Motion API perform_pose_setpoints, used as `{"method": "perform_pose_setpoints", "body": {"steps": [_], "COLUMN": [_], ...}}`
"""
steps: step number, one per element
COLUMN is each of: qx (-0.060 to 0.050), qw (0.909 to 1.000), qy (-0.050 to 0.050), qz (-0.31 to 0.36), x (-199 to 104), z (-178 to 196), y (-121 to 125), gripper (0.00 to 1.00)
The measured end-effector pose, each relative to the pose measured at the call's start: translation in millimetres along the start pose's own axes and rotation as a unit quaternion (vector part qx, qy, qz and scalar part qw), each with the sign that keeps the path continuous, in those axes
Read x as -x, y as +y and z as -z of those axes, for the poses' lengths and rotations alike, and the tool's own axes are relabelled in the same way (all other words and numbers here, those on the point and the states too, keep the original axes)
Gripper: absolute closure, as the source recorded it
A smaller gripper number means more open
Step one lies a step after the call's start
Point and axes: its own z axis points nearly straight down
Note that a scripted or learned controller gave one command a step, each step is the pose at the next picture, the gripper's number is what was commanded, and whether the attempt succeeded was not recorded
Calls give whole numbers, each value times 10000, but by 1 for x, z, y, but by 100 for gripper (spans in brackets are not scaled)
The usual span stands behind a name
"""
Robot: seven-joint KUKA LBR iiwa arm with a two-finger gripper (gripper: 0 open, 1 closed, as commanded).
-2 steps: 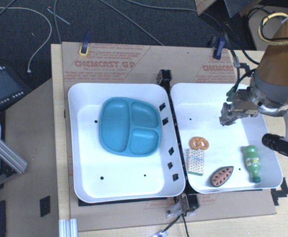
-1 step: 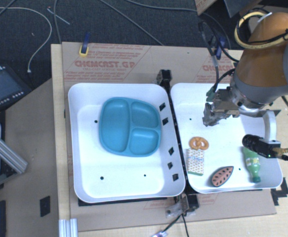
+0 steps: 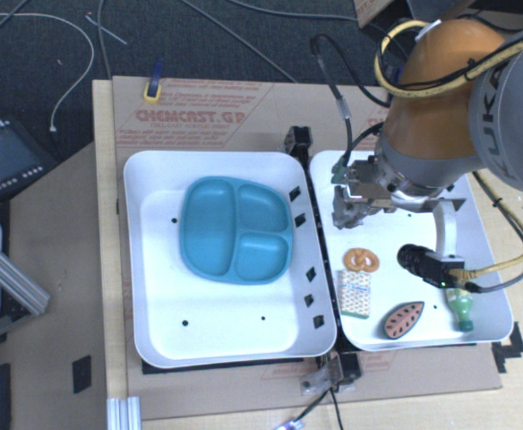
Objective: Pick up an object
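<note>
Tool hangs low over the right bin, just above the pretzel and apart from it. Cannot tell from this angle whether the tool is apart or together; nothing is seen clamped in it.

Likely target: the pretzel, being nearest. It lies flat on the bin floor. Judged light, rigid and brittle if real, and thin enough that a flat approach could slide off. Best hold is probably across the outer loop, straight down, with gentle closing force.

Other candidates:
- patterned packet, touching or just below the pretzel; flat, hard to get under.
- oval brown-and-pink piece, below and right of the pretzel.
- small green item, well right of the pretzel; type unclear.

Blue divided plate sits in the left bin, well left of the pretzel.

Writing: brown sheet on the counter under the bins carries red print, roughly "CHEMCAST GP". Smaller lines are unreadable.
</note>
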Motion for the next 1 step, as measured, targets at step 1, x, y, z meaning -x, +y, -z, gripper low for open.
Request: {"method": "perform_pose_setpoints", "body": {"steps": [1], "qx": [-24], "qw": [10000], "qy": [0], "qz": [-5], "x": [-50], "z": [-20], "y": [-10], "gripper": [100]}}
